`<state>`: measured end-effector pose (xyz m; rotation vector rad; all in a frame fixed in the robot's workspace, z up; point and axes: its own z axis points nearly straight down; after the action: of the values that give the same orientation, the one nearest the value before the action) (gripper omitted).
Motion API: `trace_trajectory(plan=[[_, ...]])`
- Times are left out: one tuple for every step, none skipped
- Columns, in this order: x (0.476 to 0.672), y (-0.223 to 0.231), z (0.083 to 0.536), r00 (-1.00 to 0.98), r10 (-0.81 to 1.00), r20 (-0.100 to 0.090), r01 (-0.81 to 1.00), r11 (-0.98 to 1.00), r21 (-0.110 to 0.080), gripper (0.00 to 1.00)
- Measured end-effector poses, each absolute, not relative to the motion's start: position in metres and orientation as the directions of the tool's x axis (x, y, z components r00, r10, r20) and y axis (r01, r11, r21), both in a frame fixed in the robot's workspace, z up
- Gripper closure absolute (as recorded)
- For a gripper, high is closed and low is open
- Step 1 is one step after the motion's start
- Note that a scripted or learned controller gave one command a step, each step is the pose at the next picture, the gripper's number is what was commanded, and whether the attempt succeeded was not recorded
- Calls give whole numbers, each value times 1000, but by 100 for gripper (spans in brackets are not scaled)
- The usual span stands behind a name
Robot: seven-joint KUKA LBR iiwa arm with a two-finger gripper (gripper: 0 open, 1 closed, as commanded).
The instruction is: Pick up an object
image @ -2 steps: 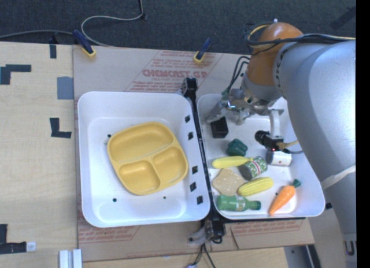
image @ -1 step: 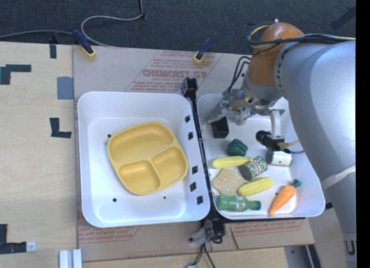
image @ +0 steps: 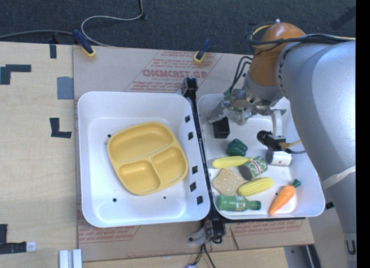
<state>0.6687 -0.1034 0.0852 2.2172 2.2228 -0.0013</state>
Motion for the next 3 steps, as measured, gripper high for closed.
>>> trace_trajectory(plan=[[668, -95, 85, -1, 1000, -2, 1000, 1, 1, 0], [669, -117, 86, -1, 1000, -3, 1000, 1, 2, 0], [656, -120, 86, -2, 1000, -3, 1000, 2, 3, 0]])
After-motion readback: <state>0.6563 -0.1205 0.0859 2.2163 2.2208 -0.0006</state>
